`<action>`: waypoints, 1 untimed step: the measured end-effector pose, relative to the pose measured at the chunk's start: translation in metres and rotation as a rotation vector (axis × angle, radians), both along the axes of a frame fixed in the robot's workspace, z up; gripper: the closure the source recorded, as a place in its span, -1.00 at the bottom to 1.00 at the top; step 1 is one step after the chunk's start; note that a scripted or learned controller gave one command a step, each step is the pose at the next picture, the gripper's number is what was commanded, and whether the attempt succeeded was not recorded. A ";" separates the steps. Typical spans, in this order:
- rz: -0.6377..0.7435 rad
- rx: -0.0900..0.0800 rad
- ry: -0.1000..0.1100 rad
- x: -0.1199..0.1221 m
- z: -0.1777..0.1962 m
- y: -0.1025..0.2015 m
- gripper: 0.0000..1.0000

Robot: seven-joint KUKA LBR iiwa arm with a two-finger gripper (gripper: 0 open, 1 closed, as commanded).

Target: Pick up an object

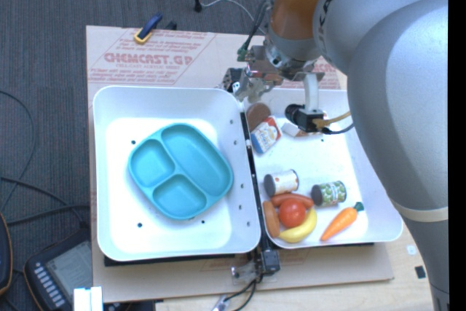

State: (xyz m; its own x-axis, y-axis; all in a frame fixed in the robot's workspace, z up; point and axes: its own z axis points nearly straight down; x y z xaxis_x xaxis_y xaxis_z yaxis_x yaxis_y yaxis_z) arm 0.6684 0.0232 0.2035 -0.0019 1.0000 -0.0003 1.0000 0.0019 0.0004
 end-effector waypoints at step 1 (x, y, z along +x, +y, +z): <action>0.000 0.000 0.000 -0.069 0.032 0.042 1.00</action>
State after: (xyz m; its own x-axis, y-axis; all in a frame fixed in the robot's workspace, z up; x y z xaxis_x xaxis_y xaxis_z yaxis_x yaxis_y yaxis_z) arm 0.5991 0.0653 0.2350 -0.0019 1.0000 0.0002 1.0000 0.0019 0.0000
